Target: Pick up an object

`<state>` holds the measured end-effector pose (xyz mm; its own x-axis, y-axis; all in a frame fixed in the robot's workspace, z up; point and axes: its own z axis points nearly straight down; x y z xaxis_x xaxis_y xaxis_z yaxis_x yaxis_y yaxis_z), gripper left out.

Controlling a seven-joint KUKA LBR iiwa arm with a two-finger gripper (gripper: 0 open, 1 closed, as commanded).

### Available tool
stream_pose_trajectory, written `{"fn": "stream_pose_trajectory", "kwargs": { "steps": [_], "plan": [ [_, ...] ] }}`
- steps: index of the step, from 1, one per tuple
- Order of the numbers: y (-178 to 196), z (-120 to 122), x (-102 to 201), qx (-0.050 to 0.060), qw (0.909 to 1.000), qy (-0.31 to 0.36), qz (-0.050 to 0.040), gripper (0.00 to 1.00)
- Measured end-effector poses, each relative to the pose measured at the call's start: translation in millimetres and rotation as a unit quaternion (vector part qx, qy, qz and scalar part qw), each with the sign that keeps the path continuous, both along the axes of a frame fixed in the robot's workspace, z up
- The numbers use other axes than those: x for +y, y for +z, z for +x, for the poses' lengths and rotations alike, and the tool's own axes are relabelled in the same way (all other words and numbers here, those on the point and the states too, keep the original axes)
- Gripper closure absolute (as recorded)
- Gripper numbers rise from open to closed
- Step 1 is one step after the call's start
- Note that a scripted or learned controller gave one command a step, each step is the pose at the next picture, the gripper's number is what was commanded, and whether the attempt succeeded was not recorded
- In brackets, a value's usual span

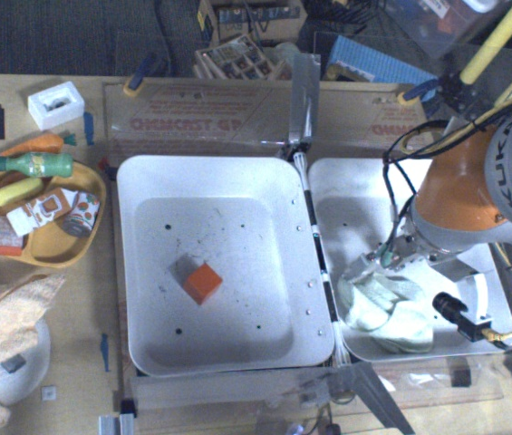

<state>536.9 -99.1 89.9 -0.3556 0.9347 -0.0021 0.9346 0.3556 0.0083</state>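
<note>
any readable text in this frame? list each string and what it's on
"KUK": black letters on the arm, cut off at the frame edge.
Reddish print on the clear panel behind the bins: too blurred to read.
Packets in the yellow bowl: print too small to read.
Orange cube: no markings visible.

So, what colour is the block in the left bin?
Orange, seen clearly in the camera view.

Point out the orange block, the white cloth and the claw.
orange block [204,284]: camera view, on its top face.
white cloth [391,320]: camera view, on its crumpled middle.
claw [385,257]: camera view, at its tip above the cloth.
</note>
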Motion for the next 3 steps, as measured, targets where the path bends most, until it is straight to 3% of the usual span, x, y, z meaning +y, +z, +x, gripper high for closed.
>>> {"fn": "stream_pose_trajectory", "kwargs": {
  "steps": [1,2,3],
  "plan": [
    [-0.5,47.3,-11.6,-0.001,0.9983,-0.059,-0.0006,0.00],
    [-0.4,-0.8,1.9,-0.001,1.0000,0.001,-0.0003,0.00],
    [-0.6,48.8,-5.2,-0.001,0.9974,-0.072,-0.0006,0.00]
  ]
}}
